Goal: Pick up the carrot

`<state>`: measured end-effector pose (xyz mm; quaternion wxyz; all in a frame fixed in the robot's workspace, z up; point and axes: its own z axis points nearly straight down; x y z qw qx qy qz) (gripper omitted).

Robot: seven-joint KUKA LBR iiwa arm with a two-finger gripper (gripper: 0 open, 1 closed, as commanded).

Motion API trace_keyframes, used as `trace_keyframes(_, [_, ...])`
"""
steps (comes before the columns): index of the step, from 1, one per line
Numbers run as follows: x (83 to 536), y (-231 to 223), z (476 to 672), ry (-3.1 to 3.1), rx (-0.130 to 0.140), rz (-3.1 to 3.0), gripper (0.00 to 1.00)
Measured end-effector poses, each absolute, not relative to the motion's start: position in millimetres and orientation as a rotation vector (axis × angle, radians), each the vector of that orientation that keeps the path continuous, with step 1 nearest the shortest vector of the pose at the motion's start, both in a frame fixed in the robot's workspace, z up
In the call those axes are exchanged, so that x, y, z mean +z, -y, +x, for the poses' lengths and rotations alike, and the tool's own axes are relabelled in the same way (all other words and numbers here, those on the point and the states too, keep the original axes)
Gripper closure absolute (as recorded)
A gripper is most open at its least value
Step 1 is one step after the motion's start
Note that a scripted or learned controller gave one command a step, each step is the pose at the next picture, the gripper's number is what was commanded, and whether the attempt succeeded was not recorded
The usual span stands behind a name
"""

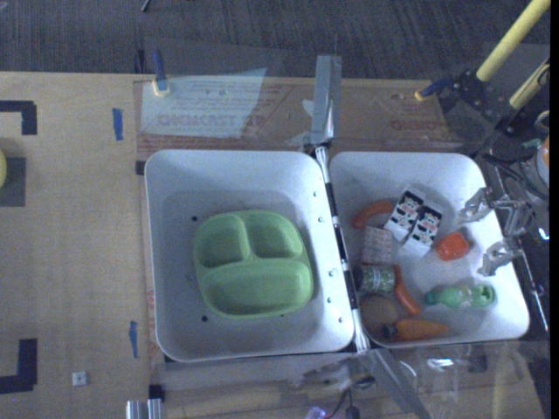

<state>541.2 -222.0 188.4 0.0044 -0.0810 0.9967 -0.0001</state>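
Carrot (pixel 420 328) lies at the right bin's (pixel 515 321) near edge.
The end effector (pixel 491 230) is seen over the bin's right rim, fingers spread wide, nothing held. A cow-patterned carton (pixel 414 218) is seen mid-bin; its writing cannot be read. A green tray (pixel 252 264) sits in the left bin (pixel 175 182).

A tan wooden bench (pixel 70 260) bears two white bins (pixel 166 234) side by side, blue tape bits (pixel 117 123) left
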Motion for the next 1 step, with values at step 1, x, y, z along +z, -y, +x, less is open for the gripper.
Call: trace_keyframes(1, [186.7,211.9,592.2,-3.131,-0.001,-0.022,0.00])
